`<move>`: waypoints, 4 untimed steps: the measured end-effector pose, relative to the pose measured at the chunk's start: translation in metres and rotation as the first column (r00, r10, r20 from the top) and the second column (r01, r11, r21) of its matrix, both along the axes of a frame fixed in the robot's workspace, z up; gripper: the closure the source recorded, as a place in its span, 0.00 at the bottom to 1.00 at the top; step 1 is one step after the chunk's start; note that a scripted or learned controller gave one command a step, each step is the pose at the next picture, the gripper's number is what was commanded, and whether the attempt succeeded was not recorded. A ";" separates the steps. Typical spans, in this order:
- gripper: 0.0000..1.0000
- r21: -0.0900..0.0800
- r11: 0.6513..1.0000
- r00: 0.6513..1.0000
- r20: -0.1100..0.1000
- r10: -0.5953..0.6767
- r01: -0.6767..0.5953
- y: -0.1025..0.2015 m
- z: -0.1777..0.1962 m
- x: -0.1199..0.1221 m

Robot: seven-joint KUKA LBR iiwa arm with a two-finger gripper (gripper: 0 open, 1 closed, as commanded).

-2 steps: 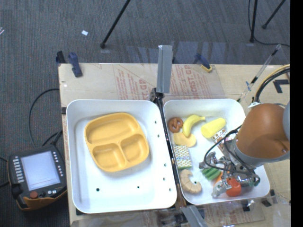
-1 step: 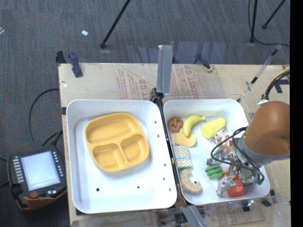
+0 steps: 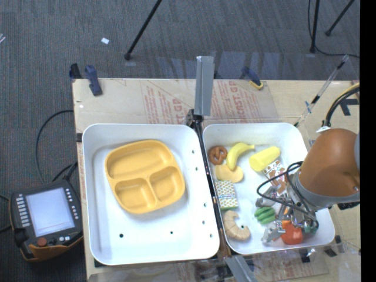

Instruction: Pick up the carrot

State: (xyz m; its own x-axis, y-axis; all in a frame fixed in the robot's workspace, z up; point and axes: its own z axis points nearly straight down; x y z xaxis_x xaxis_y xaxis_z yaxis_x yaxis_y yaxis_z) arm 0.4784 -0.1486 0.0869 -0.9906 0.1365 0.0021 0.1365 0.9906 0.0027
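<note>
A: Start at the near edge. What sits in the right bin (image 3: pixel 294 131) closest to the camera?

B: The gripper (image 3: pixel 286 225) hangs low over that bin's near right corner, and an orange-red piece with a bit of green beside it, which looks to be the carrot (image 3: pixel 291 234), lies right under it, close to the near wall. The linkage and cables hide the fingertips, so whether they are spread or pressed together cannot be told, and nothing shows the carrot between them.

A: How should the carrot handle?

B: It is probably a light, stiff plastic toy with a smooth, tapering body, so it could slip or roll out of a pinch. The thicker middle, taken across its width, seems the safest place; the green top looks too small to trust.

A: What crowds it?

B: A green vegetable (image 3: pixel 265 214) lies just beside it toward the bin's middle, and a croissant (image 3: pixel 237 225) rests near the near left corner. Farther back stand a patterned block (image 3: pixel 226 194) and a small carton (image 3: pixel 275 171); then a banana (image 3: pixel 239 153), a yellow piece (image 3: pixel 264 158) and a pretzel (image 3: pixel 217 154) toward the far wall.

A: And the left bin (image 3: pixel 97 228)?

B: A yellow divided plate (image 3: pixel 145 175) sits at its middle, well apart from the carrot.
</note>
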 end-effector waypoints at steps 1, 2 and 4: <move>0.00 0.000 1.000 1.000 -0.001 -0.020 0.020 0.000 0.000 -0.002; 0.00 0.000 0.999 0.999 -0.003 -0.049 0.049 0.008 -0.001 -0.003; 1.00 -0.001 0.946 0.946 -0.001 -0.325 0.325 0.000 0.009 -0.002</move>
